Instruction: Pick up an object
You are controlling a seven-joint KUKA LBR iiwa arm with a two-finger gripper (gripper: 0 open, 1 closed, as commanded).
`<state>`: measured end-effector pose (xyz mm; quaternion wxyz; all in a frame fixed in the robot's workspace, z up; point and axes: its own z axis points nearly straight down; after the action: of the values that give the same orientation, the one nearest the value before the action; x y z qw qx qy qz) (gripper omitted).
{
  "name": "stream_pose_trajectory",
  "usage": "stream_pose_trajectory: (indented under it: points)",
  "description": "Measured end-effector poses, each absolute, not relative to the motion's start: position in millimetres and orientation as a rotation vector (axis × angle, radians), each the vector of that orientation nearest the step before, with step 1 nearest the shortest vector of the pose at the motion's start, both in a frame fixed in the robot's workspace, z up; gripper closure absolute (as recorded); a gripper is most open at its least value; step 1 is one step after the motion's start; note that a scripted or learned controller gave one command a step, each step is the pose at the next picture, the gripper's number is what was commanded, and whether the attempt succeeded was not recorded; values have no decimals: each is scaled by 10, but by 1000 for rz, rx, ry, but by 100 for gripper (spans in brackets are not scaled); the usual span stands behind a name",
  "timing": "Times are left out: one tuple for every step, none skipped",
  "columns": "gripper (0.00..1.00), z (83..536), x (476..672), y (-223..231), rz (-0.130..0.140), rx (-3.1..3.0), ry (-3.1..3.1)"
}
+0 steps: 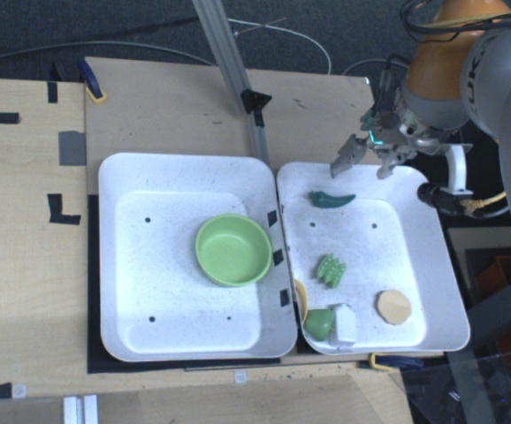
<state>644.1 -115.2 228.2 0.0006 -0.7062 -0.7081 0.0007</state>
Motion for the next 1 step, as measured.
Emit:
stream_pose_trajectory:
  points:
    - [0, 1843, 6447, -1136, 7, -2217, -2221]
